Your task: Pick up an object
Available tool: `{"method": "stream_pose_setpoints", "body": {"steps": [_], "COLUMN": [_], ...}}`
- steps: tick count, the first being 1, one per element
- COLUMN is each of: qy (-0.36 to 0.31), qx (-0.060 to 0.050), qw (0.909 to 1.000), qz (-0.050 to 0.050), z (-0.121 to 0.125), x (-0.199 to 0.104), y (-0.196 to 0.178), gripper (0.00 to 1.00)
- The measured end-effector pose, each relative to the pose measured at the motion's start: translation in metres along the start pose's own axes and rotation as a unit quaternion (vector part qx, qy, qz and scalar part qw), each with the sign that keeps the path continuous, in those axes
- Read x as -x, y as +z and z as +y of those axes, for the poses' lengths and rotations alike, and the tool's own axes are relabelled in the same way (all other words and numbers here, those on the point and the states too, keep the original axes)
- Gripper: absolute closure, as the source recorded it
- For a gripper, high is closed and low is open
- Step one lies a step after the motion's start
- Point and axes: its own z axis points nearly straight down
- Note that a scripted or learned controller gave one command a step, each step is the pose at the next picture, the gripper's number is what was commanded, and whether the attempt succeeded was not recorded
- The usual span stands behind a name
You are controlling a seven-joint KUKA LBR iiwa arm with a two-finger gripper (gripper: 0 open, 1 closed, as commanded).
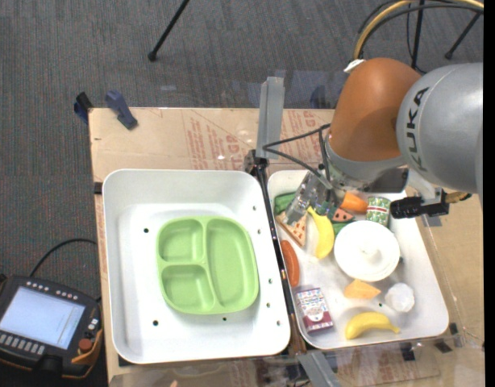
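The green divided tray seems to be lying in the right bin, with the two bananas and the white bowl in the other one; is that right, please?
Not quite. The camera view shows the green divided tray lying in the left bin, not the right. The two bananas and the white bowl are indeed in the other bin.

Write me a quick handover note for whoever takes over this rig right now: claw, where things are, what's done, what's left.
Claw: low over the far left corner of the right bin, above a pizza slice and a banana; nothing seen between its fingers.
Right bin also holds a white bowl, a second banana, a small box and a can.
Left bin: green divided tray.
Done: nothing lifted. Left: grasp and lift one object.
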Motion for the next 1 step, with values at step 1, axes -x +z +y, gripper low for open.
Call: {"method": "stream_pose_setpoints", "body": {"steps": [1], "qy": [0.002], "qx": [-0.004], "qw": [1.0000], "qz": [0.004], "z": [-0.0036], "x": [-0.0008], "y": [0.0049], "gripper": [0.00]}}
